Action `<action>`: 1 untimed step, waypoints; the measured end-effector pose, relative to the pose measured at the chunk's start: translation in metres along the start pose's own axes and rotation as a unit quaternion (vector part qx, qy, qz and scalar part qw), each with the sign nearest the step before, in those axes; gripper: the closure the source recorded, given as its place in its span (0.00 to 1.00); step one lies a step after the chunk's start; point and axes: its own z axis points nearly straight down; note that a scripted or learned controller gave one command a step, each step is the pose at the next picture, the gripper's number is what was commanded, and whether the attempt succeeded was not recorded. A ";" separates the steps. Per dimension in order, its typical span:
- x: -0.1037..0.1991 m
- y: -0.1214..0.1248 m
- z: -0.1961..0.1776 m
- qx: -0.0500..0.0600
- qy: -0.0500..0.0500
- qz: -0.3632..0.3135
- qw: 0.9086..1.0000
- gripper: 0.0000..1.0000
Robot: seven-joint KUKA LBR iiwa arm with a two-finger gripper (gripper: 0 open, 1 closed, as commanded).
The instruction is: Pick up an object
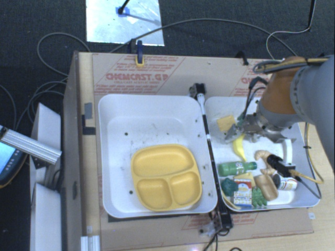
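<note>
Right bin [298, 205]: jaws [234, 135] just above yellow banana [239, 147]; grip state indiscernible.

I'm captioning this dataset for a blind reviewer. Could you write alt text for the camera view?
A grey arm reaches from the right, its gripper low over the right bin by a yellow banana and a pile of toy groceries, including a green bottle. The left bin holds a yellow divided tray.

A robotics lab: a grey industrial arm [309, 95] reaches over a cardboard-covered counter [152, 72] bearing two white bins [112, 114], loose cables [209, 22] trail across dark carpet [42, 14], and a foil calibration sheet [123, 14] lies beyond.
</note>
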 end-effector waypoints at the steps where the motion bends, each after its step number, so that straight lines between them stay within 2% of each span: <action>1: 0.000 0.001 -0.011 -0.001 0.000 -0.001 1.000 1.00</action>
